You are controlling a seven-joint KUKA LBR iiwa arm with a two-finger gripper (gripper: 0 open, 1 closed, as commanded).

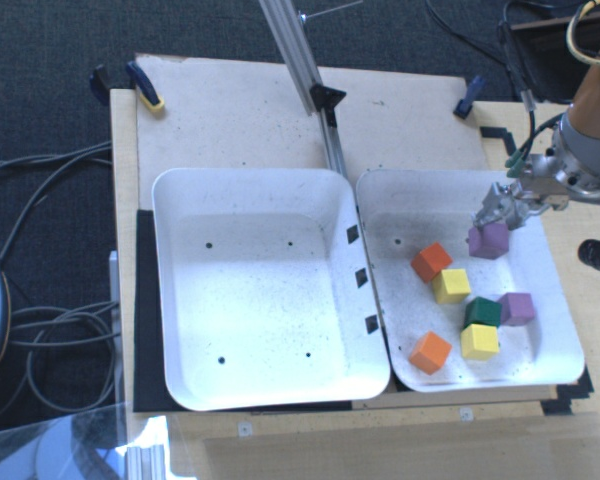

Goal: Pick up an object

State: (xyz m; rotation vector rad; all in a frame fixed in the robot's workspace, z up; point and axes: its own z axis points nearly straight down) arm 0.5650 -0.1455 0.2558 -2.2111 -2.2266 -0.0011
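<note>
- Where the arm reaches over the right bin (570, 353), we see the gripper (499, 218) at that bin's upper right, directly above a purple cube (489, 239).
- We cannot tell whether the fingers are spread or pinching that cube; it sits touching their tips.
- Lower in the right bin we see an orange cube (431, 261), a yellow cube (452, 286), a green cube (483, 312), a second purple cube (518, 308), a second yellow cube (480, 341) and a second orange cube (431, 352).
- Just left of the right bin lies the left bin (180, 298).
</note>
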